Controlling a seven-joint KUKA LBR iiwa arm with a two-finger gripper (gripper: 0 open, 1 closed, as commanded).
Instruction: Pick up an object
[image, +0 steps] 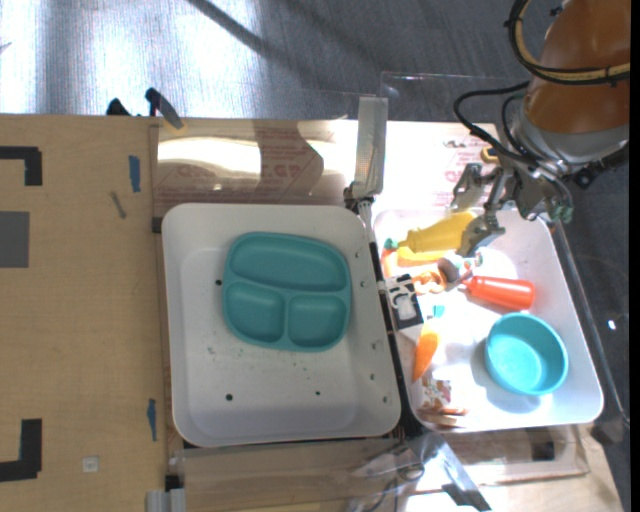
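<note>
My gripper (480, 212) hangs over the back of the right bin (572, 300), open, with its fingers spread just above the right end of a yellow banana-shaped toy (438, 238). The toy lies on the bin floor. In front of it lie a small brown-and-white piece (447, 272) and a red-orange bottle (500, 291) on its side. A light blue bowl (525, 352) stands at the front right of this bin. An orange carrot (426, 352) lies at the front left.
The left bin (190, 380) holds a teal divided plate (287, 290). A black-and-white tag (402, 297) sits on the wall between the bins. A metal post (370, 155) rises behind that wall. Cardboard (75, 300) covers the bench at the left.
</note>
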